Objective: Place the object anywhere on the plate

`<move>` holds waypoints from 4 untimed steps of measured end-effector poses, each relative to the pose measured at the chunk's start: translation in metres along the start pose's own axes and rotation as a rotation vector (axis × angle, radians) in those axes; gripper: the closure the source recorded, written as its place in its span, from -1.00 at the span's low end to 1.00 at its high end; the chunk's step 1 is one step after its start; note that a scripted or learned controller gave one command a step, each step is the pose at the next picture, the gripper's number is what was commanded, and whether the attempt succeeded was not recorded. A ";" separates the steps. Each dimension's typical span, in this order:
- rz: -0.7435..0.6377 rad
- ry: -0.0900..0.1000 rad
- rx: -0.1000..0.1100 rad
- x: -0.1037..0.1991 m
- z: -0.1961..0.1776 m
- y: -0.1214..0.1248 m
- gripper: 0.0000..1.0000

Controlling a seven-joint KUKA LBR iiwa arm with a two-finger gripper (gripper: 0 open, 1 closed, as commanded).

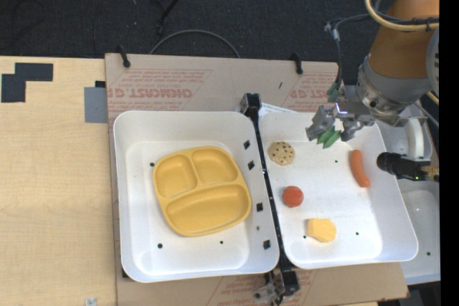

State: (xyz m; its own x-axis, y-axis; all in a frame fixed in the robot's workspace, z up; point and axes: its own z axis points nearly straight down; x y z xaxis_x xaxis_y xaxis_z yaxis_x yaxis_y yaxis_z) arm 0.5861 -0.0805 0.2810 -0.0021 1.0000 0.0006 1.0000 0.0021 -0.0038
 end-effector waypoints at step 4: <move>-0.002 -0.001 0.000 0.190 0.062 0.029 1.00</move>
State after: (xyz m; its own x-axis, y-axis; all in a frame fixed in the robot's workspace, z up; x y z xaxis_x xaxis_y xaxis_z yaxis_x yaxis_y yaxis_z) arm 0.6145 0.1100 0.2192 -0.0037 1.0000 -0.0003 1.0000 0.0037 -0.0039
